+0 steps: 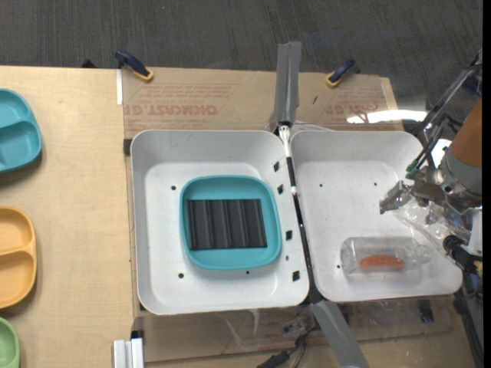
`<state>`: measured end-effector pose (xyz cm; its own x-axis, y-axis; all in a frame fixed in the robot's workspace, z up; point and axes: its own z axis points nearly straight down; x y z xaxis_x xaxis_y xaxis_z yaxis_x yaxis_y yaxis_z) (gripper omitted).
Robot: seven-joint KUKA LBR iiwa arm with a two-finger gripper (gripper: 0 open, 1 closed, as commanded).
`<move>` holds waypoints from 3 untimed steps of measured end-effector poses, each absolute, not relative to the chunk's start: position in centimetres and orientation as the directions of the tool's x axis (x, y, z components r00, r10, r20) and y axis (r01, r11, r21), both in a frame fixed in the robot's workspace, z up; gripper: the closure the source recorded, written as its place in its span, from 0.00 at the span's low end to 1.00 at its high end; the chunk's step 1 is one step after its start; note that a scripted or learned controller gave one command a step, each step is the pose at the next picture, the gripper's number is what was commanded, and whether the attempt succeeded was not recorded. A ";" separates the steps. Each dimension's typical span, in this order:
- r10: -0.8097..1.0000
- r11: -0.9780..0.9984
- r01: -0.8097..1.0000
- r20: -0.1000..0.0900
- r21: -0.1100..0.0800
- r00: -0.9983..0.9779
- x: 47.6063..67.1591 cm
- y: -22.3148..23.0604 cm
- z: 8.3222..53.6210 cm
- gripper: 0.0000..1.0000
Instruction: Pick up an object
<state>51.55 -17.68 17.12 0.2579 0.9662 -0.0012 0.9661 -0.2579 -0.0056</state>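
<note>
both bins, the left bin (153, 228) and the right bin (345, 182), look like smooth white plastic with a faint sheen. the teal tray (229, 263) appears matt plastic, its dark ribbed insert (227, 223) dull. the clear bottle (381, 257) is glossy transparent plastic. the counter (69, 129) shows pale wood grain, matt. the cardboard sheet (199, 102) is brown, matt and printed. the pincer (410, 192) looks metallic grey, with crinkled clear film (430, 215) catching light beside it.
</note>
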 end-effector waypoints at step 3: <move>0.936 -0.351 0.936 0.000 0.025 0.351 48.5 -17.0 9.8 0.00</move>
